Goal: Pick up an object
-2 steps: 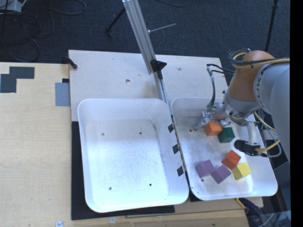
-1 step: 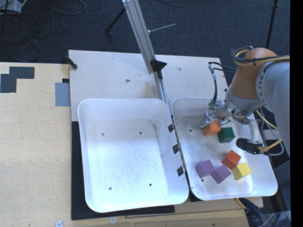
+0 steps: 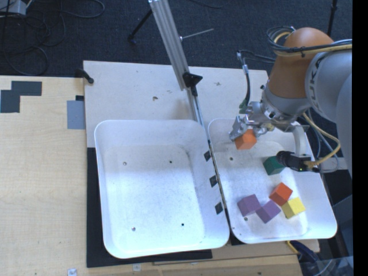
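My gripper (image 3: 246, 132) hangs over the back of the right bin (image 3: 322, 223), with an orange block (image 3: 246, 140) between its fingertips, lifted above the bin floor. On the bin floor lie a green block (image 3: 273, 165), a red-orange block (image 3: 280, 193), a yellow block (image 3: 294, 207) and two purple blocks (image 3: 249, 204) (image 3: 268, 211). The grey arm with its orange band (image 3: 299, 62) comes in from the upper right.
The left bin (image 3: 109, 154) sits beside the right one, with a row of black clips (image 3: 213, 180) along the shared edge. A slanted aluminium post (image 3: 172, 45) rises behind the bins. Cables trail near the arm at the right.
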`<state>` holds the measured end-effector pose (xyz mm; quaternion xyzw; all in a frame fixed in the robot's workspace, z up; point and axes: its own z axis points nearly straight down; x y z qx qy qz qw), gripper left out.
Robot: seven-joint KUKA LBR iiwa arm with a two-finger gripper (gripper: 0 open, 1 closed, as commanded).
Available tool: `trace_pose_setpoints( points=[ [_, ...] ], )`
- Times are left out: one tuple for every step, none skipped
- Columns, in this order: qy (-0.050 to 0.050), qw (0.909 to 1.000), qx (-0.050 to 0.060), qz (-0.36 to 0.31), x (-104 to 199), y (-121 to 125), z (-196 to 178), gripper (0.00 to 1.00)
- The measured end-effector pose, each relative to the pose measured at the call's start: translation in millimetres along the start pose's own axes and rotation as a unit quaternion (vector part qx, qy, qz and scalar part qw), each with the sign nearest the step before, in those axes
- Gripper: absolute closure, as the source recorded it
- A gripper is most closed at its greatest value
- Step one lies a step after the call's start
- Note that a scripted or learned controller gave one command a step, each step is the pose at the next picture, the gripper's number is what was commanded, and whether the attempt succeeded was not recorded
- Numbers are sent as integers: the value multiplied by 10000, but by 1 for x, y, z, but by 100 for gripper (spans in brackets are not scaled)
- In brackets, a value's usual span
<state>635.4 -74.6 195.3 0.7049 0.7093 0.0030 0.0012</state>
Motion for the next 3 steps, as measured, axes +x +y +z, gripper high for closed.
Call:
trace_pose_setpoints(
  points=[
    [2, 10000, 44, -6, 86, -2, -4, 100],
    [-14, 10000, 48, 34, 69, -4, -5, 100],
    [15, 10000, 43, 26, 106, 5, 24, 100]
  ],
)
